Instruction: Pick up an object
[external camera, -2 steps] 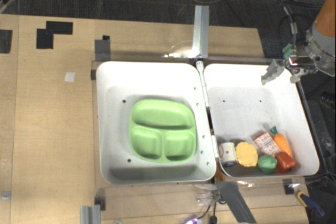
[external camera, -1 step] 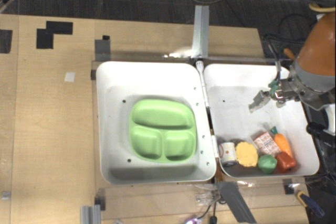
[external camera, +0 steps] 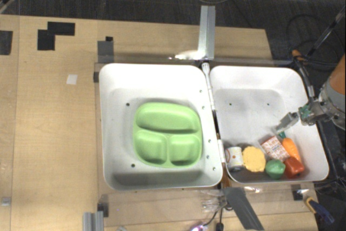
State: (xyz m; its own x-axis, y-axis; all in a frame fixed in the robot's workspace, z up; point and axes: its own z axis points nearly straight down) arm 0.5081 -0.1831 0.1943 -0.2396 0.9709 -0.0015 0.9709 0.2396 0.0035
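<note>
Currently: gripper (external camera: 285, 124) above right bin (external camera: 254, 89), finger state indiscernible; carrot (external camera: 291, 148), yellow piece (external camera: 253, 159), small can (external camera: 234, 156) below; green tray (external camera: 166, 134) in left bin (external camera: 116, 116).

The desk (external camera: 48, 132) looked like pale wood or laminate, smooth and matt. Both white bins (external camera: 113, 116) appeared to be smooth plastic with a dull sheen. The green divided tray (external camera: 165, 132) seemed soft matt plastic. The toy foods, such as the orange carrot (external camera: 291, 147) and the green piece (external camera: 274, 168), looked like slightly glossy plastic. The upright post (external camera: 207, 30) looked like brushed metal.
</note>
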